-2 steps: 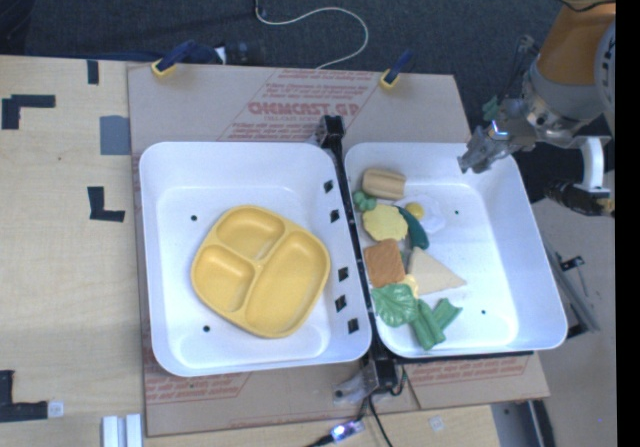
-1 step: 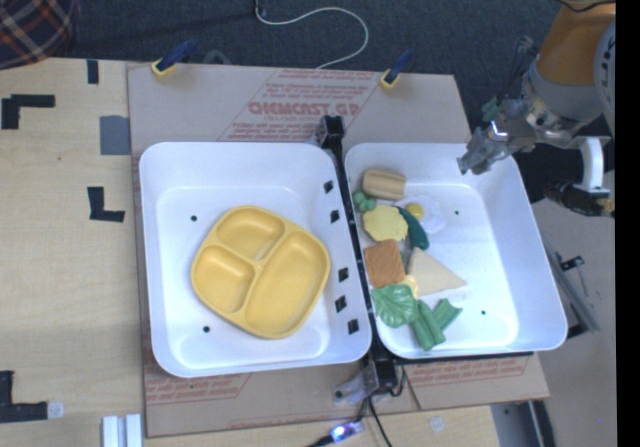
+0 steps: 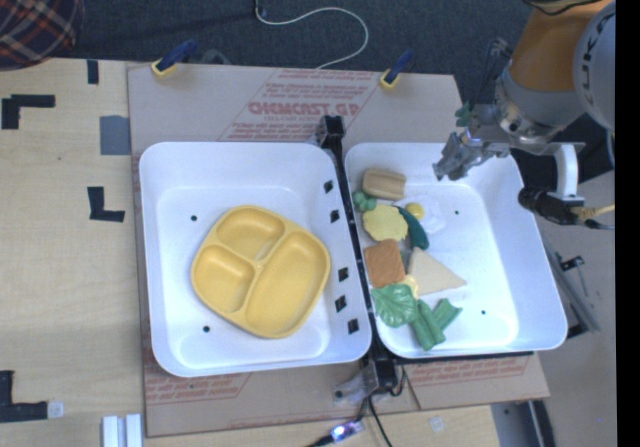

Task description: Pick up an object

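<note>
A: Camera view, largest first: what lies where?

B: Left bin (image 3: 165, 265) holds a yellow tray (image 3: 261, 270) with three compartments. Right bin (image 3: 520, 275) holds toy food crowded along its left wall.

A: Which items?

B: From far end to near: a tan roll (image 3: 384, 183), a yellow lump (image 3: 384, 224), a brown square (image 3: 384, 262), a pale wedge (image 3: 436, 275), green leaves (image 3: 395, 304) and green sticks (image 3: 432, 322).

A: And the claw (image 3: 453, 163)?

B: It hangs over the right bin's far edge, nothing between its fingers; whether they stand apart or together cannot be told. The roll is nearest, just left of the claw; the rest lie nearer the camera, to its left.
</note>
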